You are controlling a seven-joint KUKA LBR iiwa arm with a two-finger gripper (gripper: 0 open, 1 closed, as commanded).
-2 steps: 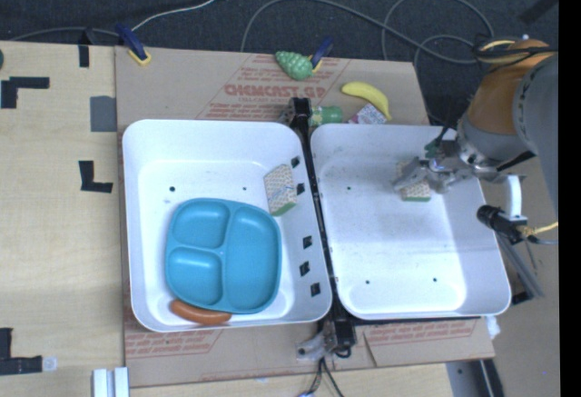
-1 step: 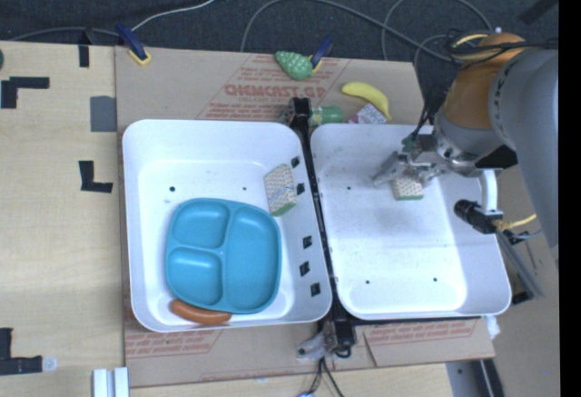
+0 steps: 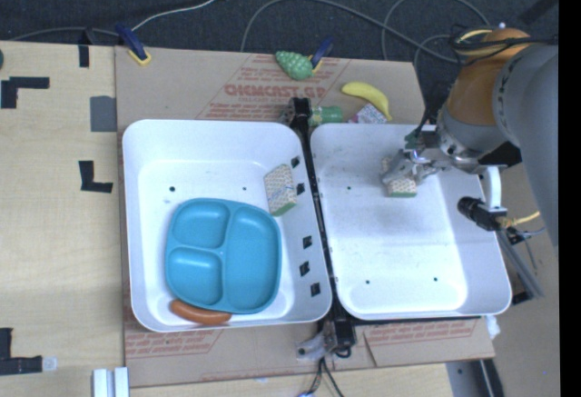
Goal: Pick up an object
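A small grey-and-tan object [image 3: 398, 181] sits in the upper part of the right bin [image 3: 390, 295], on the white floor near the back wall. The gripper [image 3: 416, 156] is right over it, touching or nearly touching its top right edge; whether it has any hold on the object cannot be told, as the tip is too small and blurred. The grey arm [image 3: 508, 104], with its orange band [image 3: 474, 86], reaches in from the right. In the left bin [image 3: 145, 204] lie a blue divided plate [image 3: 222, 254], an orange sausage-shaped toy [image 3: 200, 312] and a small sponge-like block [image 3: 281, 188]. Behind the bins, on the cardboard, rest a banana [image 3: 367, 97] and a green toy [image 3: 294, 64]
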